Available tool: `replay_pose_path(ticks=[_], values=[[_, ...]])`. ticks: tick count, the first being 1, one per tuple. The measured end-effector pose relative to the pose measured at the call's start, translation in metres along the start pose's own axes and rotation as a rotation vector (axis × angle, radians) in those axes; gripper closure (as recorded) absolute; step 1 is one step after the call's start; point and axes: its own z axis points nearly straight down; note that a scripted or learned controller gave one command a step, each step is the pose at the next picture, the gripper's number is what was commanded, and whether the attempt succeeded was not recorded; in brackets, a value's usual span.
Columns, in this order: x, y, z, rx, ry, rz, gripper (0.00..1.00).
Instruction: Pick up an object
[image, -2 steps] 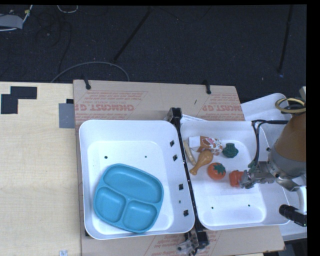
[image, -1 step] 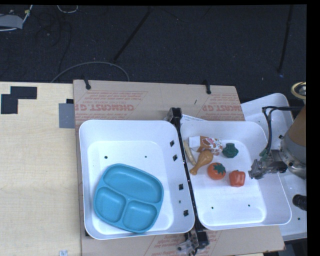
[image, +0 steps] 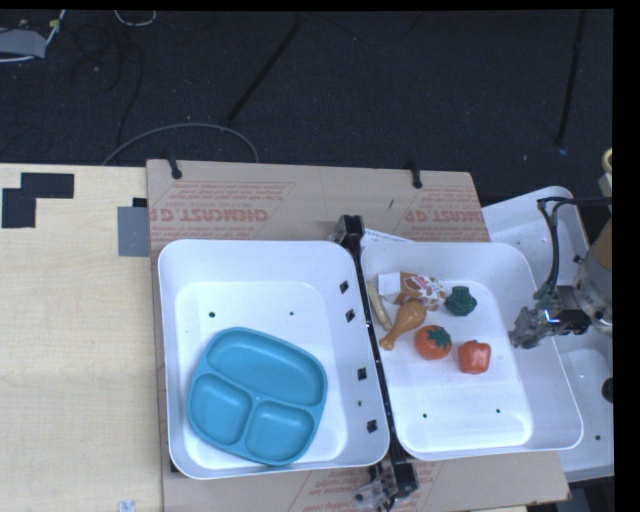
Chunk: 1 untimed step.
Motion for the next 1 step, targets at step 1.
replay_pose_path(ticks=[1], values=[[0.0501, 0.0179, 0.0095, 0.003, 0.002, -0.001, 1.00]])
